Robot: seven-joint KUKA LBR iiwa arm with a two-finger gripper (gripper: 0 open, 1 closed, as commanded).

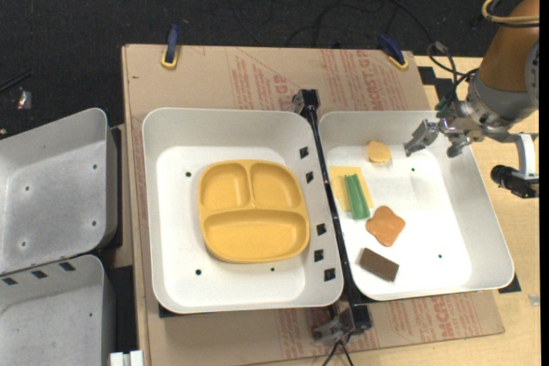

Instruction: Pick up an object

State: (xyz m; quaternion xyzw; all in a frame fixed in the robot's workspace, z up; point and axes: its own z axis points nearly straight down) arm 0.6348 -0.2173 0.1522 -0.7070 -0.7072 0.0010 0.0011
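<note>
Green block (356,195) lengthwise up the bin, gripper (437,138) seemingly spread, apart

Small yellow piece (379,153), green-yellow block (353,194), orange piece (385,225), brown block (378,264), right bin (480,219)

A cardboard-topped bench (223,69) bears two white bins (163,184).

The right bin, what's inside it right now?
Inside the right bin: a small yellow piece, a green stick lying on a pale yellow strip, an orange piece and a brown block. The strip's underside is covered.
</note>
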